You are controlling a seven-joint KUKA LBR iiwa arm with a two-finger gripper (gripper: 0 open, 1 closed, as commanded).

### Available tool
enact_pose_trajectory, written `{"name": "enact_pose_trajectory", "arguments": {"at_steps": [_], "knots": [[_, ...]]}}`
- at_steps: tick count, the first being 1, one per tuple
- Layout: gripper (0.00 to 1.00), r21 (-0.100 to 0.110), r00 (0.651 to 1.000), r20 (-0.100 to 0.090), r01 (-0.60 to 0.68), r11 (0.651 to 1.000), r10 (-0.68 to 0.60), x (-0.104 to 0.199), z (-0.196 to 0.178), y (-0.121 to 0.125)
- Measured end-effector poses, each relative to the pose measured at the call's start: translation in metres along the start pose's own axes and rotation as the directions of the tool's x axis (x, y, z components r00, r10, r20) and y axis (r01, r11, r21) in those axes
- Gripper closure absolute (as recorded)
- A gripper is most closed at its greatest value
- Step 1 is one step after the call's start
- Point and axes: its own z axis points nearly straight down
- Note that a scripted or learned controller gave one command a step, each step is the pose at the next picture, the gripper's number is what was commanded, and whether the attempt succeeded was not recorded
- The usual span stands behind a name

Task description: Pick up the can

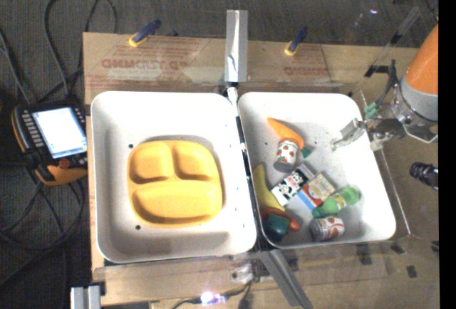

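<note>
while the can (327, 228) lies untouched near the right bin's (370, 229) front edge, the claw (350, 132) hovers released at its right rim.

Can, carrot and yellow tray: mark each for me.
can (327, 228), camera view, on its side wall
carrot (285, 131), camera view, mid-body
yellow tray (175, 181), camera view, its large front compartment
</note>
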Motion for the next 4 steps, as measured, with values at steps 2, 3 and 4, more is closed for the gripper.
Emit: {"name": "enact_pose_trajectory", "arguments": {"at_steps": [2, 3, 4], "knots": [[0.0, 0.001, 0.998, 0.002, 0.065, 0.998, -0.065, 0.069, 0.089, 0.008], [0.0, -0.009, 0.946, 0.012, 0.325, 0.946, -0.325, 0.091, 0.141, 0.016], [1.0, -0.015, 0.946, 0.009, 0.325, 0.945, -0.325, 0.093, 0.131, 0.018]]}}
